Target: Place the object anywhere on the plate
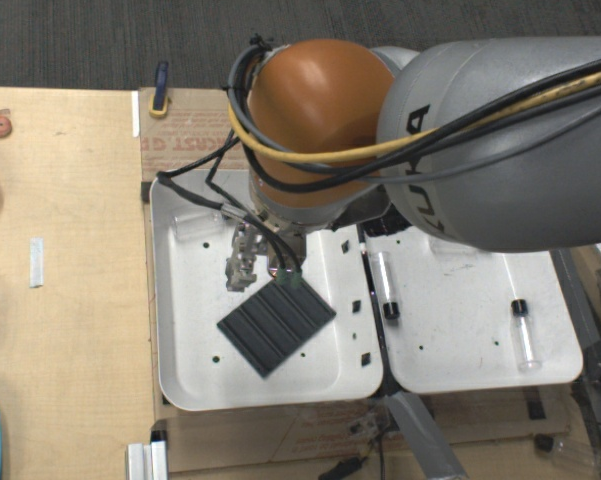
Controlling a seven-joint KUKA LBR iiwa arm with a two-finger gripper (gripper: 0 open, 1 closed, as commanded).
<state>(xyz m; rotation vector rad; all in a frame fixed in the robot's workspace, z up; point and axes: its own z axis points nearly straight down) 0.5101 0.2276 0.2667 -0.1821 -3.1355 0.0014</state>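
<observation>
A dark grey ridged plate (276,325) lies turned like a diamond on the floor of the left bin (185,368). My gripper (246,261) hangs just above and to the left of the plate's upper corner, under the big orange wrist band (315,98). A small greenish and pink thing (288,274) shows right at the plate's upper corner, beside the gripper; I cannot tell whether it is held. The arm hides the back part of the left bin.
A black-and-clear pen (384,288) lies along the left edge of the right bin (480,368). A clear tube with a black cap (523,332) rests at that bin's right. Wooden bench to the left bears small items (36,263).
</observation>
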